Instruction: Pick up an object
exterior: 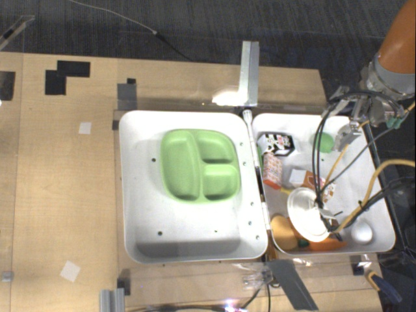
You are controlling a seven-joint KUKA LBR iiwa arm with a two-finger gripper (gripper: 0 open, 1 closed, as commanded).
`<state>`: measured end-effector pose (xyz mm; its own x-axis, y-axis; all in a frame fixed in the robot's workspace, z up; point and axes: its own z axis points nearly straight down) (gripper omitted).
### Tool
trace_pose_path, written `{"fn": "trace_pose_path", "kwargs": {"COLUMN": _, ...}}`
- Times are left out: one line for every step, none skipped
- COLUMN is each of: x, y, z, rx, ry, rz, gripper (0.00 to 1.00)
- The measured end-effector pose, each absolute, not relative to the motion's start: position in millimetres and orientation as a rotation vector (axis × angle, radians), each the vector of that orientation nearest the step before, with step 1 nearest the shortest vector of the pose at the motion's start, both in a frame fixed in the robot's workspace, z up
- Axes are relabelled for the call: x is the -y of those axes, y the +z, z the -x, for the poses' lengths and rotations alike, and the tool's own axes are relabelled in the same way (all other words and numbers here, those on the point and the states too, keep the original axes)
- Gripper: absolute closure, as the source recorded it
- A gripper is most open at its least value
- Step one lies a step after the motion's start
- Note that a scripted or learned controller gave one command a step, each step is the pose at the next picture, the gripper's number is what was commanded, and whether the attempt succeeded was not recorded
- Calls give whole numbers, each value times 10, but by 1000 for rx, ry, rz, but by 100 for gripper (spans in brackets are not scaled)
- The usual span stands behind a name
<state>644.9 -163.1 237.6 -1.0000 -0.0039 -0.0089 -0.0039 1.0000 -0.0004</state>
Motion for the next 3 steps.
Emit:
{"fn": "trace_pose_path", "kwargs": {"x": 1727, "y": 1395, "z": -5734, "rx": -3127, "ry": -1, "rz": -156, "gripper": 0}}
{"fn": "trace_pose_path", "kwargs": {"x": 1489, "y": 990, "z": -5795, "rx": -3091, "ry": -5, "rz": -329, "gripper": 0}}
{"fn": "trace_pose_path", "kwargs": {"x": 988, "y": 925, "z": -5793, "rx": -3089, "ry": -1, "rz": -412, "gripper": 0}}
